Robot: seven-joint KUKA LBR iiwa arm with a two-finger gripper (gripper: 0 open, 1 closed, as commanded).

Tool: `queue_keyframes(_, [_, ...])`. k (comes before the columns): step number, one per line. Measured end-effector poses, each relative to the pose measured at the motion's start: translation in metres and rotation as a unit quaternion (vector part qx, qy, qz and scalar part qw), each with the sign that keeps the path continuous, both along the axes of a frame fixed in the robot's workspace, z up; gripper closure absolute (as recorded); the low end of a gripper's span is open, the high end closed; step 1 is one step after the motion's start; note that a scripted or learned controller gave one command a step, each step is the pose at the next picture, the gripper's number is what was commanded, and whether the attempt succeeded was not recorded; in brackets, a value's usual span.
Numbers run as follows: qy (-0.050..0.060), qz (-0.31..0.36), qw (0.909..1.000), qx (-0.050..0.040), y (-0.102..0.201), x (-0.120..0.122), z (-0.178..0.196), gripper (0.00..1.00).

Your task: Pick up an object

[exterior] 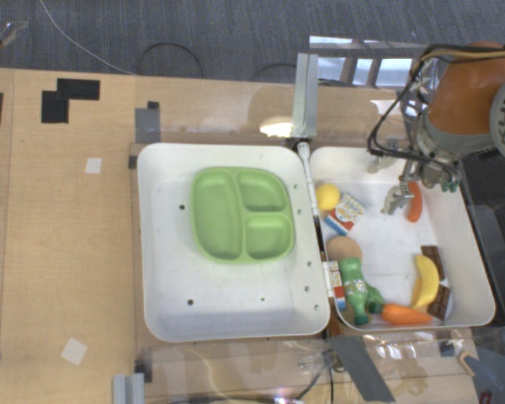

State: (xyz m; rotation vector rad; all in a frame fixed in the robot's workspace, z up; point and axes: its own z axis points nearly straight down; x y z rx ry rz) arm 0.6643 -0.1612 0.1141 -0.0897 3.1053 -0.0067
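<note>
Camera view: slim, perhaps reddish-orange object (414, 202).

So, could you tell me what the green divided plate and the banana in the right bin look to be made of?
The green divided plate looks like moulded plastic: one even pale green, matte, with soft rounded compartment edges. The banana is probably a plastic toy: uniform bright yellow with a slight sheen and no spots, though a real fruit cannot be ruled out from this view.

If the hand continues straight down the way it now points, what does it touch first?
Most likely the red-orange item lying right beside the hand near the far wall of the right bin. Depth is unclear in this view, so it could miss and meet the bin floor instead.
</note>
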Motion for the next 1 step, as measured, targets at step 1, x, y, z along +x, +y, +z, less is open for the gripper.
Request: queue_keyframes(1, [0.012,-0.035,0.9993,0.0022,-0.0207,-0.0069,-0.0267,0.00])
